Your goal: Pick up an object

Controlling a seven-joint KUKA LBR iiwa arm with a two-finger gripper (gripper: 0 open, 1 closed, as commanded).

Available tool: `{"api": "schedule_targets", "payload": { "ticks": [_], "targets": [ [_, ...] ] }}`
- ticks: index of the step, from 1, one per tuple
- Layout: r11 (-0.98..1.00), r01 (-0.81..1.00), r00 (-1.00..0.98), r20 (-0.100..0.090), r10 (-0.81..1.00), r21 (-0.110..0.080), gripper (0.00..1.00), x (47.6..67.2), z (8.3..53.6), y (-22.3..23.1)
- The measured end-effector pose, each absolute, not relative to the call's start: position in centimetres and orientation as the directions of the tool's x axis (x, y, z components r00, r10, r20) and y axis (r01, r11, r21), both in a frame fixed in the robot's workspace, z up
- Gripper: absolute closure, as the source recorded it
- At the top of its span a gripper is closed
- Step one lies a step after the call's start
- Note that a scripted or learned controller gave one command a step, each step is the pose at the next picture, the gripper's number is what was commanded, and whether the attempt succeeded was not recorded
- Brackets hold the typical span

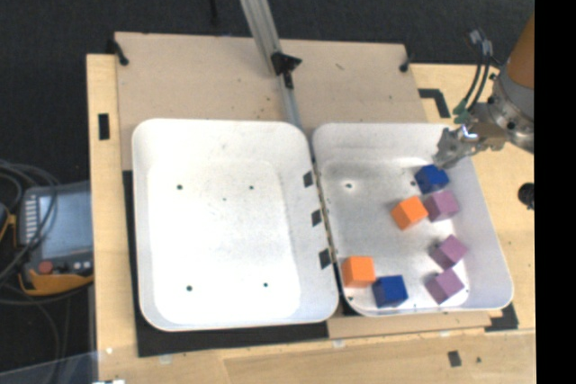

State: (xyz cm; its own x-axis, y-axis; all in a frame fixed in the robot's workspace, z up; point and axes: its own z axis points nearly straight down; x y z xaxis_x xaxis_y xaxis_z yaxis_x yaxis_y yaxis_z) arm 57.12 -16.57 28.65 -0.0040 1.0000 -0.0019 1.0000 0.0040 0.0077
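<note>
The arm came in from the right edge, and its claw (453,142) hung over the upper right part of the right bin (360,148). Whether the claw was parted or clenched, I could not tell; the metal tip was too small and too blurred to read, and nothing showed gripped in it.

Just below and a touch left of that tip sat a blue cube (433,178), the closest piece to the claw, near it but with no contact visible. Right under the blue cube, a purple cube (441,205) lay beside an orange cube (409,212), the two touching or nearly so. Further down the bin's right side sat a second purple cube (448,250) and a third purple cube (445,285), well apart from the claw. Along the bottom edge, a second orange cube (359,270) sat next to a second blue cube (390,290).

The left bin (162,148) lay beside it on the surface (103,193).
</note>
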Motion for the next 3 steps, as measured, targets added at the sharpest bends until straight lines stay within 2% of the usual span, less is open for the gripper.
{"api": "schedule_targets", "payload": {
  "ticks": [1,3],
  "targets": [
    [0.005,1.0,-0.005,-0.001,1.0,0.002,1.0,57.9,28.5,-12.0],
    [0.006,1.0,-0.006,0.0,1.0,-0.001,1.0,58.1,25.1,-1.4]
  ]
}}
